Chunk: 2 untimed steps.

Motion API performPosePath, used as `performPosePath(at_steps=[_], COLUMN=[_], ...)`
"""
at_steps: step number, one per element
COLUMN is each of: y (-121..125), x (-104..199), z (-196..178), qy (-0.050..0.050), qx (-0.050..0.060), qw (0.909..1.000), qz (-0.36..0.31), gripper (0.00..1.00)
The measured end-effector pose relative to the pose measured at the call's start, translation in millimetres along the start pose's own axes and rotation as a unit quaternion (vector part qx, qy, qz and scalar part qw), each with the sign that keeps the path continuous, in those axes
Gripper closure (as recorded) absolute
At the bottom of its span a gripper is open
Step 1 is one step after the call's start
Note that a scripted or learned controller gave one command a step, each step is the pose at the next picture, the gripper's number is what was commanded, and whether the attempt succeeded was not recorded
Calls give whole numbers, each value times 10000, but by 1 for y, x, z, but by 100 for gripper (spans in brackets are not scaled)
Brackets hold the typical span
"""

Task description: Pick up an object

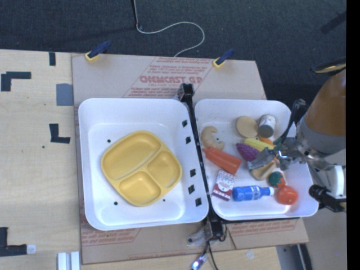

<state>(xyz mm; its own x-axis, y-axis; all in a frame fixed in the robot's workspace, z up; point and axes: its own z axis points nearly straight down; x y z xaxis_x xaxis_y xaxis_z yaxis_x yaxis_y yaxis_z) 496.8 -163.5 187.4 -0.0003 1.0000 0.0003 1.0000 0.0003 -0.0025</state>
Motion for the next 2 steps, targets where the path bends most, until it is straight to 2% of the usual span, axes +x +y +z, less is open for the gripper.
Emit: performPosePath(at_steps=[1, 2], y=[7, -14], x=[52, 122], z=[28, 3], qy=[11, 17], qx=[14, 4], qw=[10000, 10000], qz=[-19, -36], gripper=[0, 0])
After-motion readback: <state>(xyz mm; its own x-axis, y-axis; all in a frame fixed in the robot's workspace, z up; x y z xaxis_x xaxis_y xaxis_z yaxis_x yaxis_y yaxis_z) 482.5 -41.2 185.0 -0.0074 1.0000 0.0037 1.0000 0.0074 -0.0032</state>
